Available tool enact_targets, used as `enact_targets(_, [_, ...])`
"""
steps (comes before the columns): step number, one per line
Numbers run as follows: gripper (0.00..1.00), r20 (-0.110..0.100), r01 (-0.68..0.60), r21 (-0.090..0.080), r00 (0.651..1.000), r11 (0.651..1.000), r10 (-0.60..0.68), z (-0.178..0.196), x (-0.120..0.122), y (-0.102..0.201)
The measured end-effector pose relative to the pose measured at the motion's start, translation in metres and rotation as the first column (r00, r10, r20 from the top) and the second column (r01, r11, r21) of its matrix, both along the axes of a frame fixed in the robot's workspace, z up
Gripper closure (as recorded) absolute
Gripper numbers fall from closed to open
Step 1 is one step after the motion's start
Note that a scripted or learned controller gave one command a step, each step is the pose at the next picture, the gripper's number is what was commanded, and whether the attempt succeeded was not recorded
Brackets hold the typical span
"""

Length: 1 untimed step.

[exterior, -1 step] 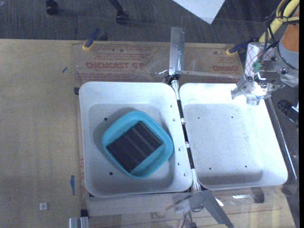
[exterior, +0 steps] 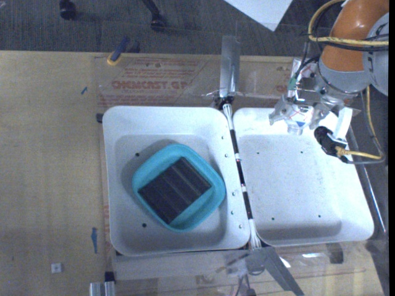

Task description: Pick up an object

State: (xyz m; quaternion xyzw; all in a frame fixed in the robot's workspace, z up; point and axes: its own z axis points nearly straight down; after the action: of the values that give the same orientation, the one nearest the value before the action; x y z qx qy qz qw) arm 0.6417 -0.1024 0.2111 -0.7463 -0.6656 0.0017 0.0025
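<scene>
One blue tub [exterior: 179, 185] sits in your left bin [exterior: 117, 128], far from the hand [exterior: 297, 117]; you cannot tell its grip.

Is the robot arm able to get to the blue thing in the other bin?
Probably yes. The blue container lies uncovered in the left bin, nothing above it; the gripper hangs over the right bin's far edge.

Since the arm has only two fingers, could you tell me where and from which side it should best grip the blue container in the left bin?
Probably on a rim: the blue container lies flat and rotated in the left bin, too wide to span. Come straight down, one finger inside its upper-right rim, one outside, where bin floor shows. The gripper is over the right bin.
</scene>
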Motion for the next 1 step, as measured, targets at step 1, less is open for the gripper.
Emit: enact_targets(1, [0.0, 0.007, -0.034, -0.004, 0.999, 0.999, 0.034, 0.009, 0.0251, -0.0624])
